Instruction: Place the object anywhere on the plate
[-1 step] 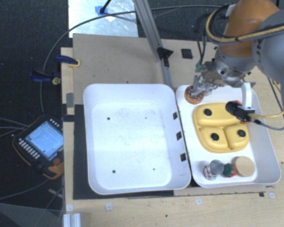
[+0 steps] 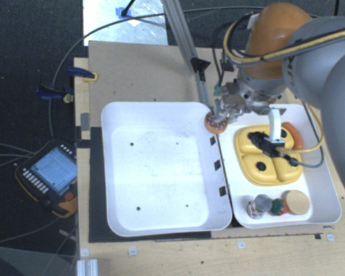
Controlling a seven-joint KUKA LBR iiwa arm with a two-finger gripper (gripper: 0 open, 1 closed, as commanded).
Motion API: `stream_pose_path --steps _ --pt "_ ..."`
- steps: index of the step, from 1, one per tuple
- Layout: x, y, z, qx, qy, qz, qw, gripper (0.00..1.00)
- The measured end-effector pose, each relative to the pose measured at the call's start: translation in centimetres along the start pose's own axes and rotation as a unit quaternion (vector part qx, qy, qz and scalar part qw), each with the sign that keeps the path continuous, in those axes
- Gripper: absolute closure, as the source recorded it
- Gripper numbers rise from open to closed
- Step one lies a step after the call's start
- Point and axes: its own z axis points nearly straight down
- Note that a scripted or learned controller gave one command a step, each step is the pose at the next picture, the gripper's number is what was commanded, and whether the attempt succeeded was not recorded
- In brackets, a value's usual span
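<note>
Tool poised above the shared rim of left bin and right bin, toward the far end. Cannot tell whether wide, narrow or clamped on anything. Right at its tip: small brown round thing, ring-like and mottled, no long axis to speak of. Yellow plate in right bin, near, off to camera-right and slightly nearer the camera. Likely a short sideways carry, then release.

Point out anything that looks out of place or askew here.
The small brown round piece sits over the shared rim between the left bin and the right bin, right at the gripper, not on the yellow plate. Whether it is gripped, I cannot tell. Nothing looks spilled or broken.
</note>
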Motion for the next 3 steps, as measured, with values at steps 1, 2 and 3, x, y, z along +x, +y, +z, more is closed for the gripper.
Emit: stream_pose_path --steps 1,2,3 --pt "5.3 -1.4 -1.3 -0.001 0.0 0.0 1.0 1.0" --pt "10.1 -1.9 -1.3 -0.001 0.0 0.0 1.0 1.0" --pt "9.8 -1.9 -1.3 -0.001 -0.001 0.003 1.0 0.0"
